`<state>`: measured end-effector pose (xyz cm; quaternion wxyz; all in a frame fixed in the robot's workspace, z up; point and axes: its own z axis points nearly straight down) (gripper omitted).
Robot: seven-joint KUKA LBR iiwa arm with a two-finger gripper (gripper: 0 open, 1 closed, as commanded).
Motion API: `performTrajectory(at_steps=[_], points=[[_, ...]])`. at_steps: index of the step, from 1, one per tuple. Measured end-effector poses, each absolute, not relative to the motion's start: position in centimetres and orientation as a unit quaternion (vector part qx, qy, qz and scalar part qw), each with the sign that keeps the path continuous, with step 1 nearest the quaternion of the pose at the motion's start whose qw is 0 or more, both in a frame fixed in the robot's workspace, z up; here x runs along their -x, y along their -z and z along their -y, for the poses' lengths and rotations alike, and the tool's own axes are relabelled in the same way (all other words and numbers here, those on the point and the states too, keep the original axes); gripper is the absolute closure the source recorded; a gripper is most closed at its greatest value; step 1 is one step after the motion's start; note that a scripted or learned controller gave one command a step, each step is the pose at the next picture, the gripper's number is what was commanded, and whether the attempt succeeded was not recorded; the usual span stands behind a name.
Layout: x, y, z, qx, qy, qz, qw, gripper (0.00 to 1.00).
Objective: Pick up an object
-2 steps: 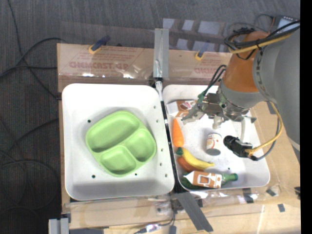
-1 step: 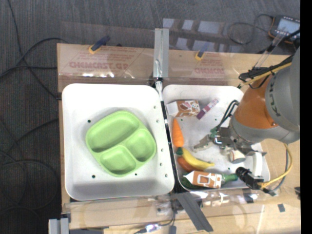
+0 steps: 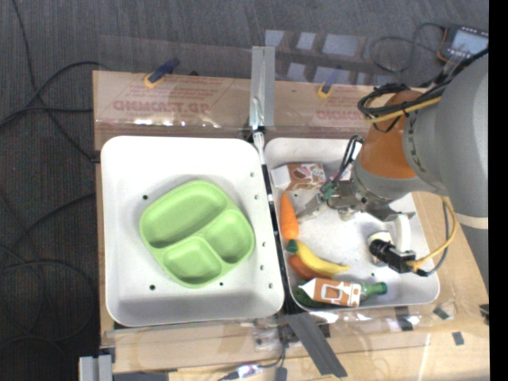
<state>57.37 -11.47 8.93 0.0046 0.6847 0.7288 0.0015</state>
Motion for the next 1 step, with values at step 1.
performTrajectory(at_steps=[1], points=[[-64.07,-9.44,13.17,-0.656,0.0014,-0.755,0.0,0.0]])
